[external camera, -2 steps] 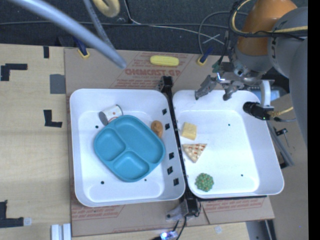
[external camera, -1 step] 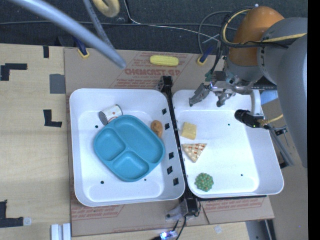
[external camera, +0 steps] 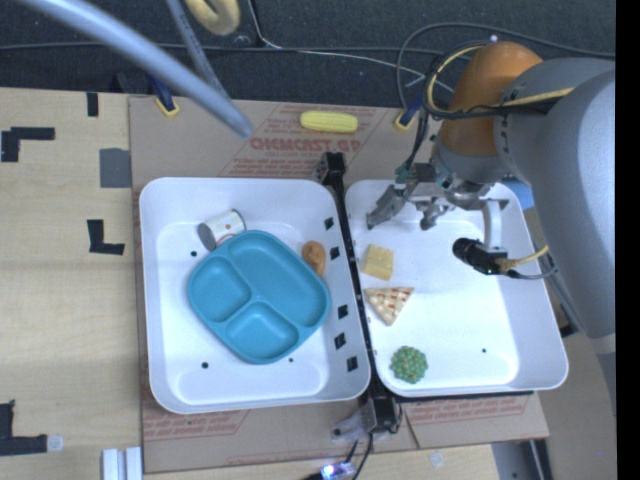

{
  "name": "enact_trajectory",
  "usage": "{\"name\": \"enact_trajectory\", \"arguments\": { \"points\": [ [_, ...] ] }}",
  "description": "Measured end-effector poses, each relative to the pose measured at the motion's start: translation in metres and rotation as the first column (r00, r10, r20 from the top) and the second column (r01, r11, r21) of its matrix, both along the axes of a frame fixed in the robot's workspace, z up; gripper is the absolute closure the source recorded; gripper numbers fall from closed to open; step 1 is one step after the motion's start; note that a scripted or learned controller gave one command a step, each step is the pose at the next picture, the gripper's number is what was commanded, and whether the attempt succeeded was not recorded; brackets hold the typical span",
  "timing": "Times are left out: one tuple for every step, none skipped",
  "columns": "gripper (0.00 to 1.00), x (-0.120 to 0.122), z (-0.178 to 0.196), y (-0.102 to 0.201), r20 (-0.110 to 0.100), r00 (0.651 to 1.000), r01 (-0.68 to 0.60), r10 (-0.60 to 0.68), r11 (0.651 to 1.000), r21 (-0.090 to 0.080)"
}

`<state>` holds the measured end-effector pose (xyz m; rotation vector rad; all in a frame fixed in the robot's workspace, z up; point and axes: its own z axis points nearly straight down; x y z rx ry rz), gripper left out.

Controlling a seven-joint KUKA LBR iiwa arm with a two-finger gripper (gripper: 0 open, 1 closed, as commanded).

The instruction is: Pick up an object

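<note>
Gripper (external camera: pixel 408 214) at twelve o'clock of right bin (external camera: pixel 520 363), fingers spread apart, nothing between them. Below it, toward seven o'clock: yellow cracker (external camera: pixel 378 262), pizza slice (external camera: pixel 390 302), green broccoli piece (external camera: pixel 408 364) (all lying loose). Left bin (external camera: pixel 165 368): blue divided tray (external camera: pixel 257 295), small cup (external camera: pixel 222 228).

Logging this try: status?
Gripper over right bin, jaws open, nothing held. Cheese just below. Pizza, broccoli untouched.

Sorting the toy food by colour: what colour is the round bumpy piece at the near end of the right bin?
Green. The round bumpy piece shows best in the camera view.
</note>
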<state>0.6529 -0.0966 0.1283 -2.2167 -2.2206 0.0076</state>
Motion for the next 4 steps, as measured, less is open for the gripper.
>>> {"name": "enact_trajectory", "arguments": {
  "points": [
    [1.00, 0.001, 0.013, 0.000, 0.004, 1.000, -0.002, 0.002, 1.000, 0.000],
    [1.00, 0.005, 0.071, -0.008, 0.011, 1.000, 0.000, 0.000, 1.000, -0.001],
    [1.00, 0.006, 0.107, -0.007, 0.010, 1.000, 0.000, 0.000, 1.000, 0.000],
    [1.00, -0.014, 0.113, 0.035, 0.005, 1.000, -0.003, 0.003, 1.000, 0.002]
  ]
}}
